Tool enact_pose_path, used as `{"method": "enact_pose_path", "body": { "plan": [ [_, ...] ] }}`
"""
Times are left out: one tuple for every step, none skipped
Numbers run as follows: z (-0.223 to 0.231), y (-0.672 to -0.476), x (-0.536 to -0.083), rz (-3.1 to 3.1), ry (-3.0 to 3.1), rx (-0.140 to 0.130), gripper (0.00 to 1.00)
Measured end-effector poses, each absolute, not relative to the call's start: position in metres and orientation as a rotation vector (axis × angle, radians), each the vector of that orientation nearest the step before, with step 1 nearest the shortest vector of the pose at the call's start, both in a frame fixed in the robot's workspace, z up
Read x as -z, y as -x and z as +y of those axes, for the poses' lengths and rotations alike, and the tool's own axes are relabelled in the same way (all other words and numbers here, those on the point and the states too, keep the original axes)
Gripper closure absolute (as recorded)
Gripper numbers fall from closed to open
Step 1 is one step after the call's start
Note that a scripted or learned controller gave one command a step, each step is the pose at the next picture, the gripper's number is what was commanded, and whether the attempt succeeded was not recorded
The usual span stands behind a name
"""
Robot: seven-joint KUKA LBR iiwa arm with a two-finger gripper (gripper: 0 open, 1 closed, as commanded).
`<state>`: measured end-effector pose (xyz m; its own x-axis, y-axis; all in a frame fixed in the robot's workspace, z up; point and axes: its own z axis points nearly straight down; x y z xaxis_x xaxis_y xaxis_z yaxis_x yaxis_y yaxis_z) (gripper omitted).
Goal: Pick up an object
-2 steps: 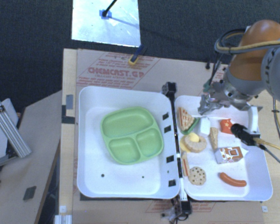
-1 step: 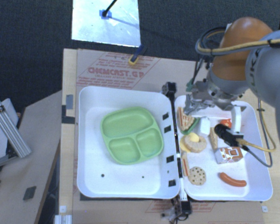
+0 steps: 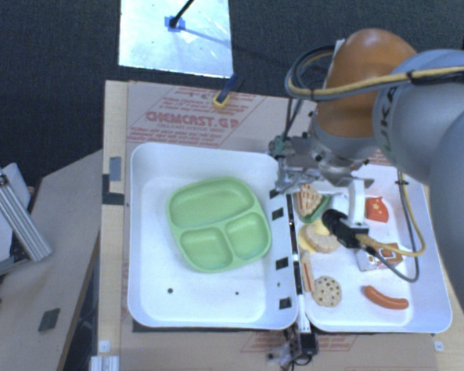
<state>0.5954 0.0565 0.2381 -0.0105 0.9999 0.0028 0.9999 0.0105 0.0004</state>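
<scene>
White shallow bins sit side by side on a pale counter (image 3: 111, 236), seen from above at a slant. The left bin (image 3: 143, 293) holds one green divided plate (image 3: 218, 223) lying flat near its middle. The right bin (image 3: 432, 311) holds a scatter of small toy foods. A taco-shaped toy (image 3: 308, 199) lies close to the inner wall, with a pale round bun (image 3: 319, 241) just below it. A chocolate-chip cookie (image 3: 327, 290) and an orange sausage (image 3: 386, 298) lie nearer the front. A red-and-white piece (image 3: 374, 208) lies toward the back.

The grey arm (image 3: 432, 115) reaches in from the right. Its claw (image 3: 297, 181) hangs low over the back of the right bin, just beside the ridge where the two bins meet and right next to the taco-shaped toy. Whether the claw is wide or narrow cannot be told from this angle, and nothing can be seen held in it.

The likely target is the taco-shaped toy, still resting in the bin.

Several things could go wrong. The claw is so close to the shared ridge that a straight descent may strike the rim instead of the toy. The toy and bun are crowded together, so a close could catch both, or shove one aside and grip nothing.
</scene>
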Motion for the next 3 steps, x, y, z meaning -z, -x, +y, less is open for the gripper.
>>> {"method": "enact_pose_path", "body": {
  "plan": [
    [0.092, -0.582, -0.216, -2.229, 2.211, 0.000, 1.00],
    [0.081, -0.592, -0.217, -2.223, 2.222, 0.003, 1.00],
    [0.085, -0.577, -0.229, -2.225, 2.216, 0.002, 1.00]
  ]
}}
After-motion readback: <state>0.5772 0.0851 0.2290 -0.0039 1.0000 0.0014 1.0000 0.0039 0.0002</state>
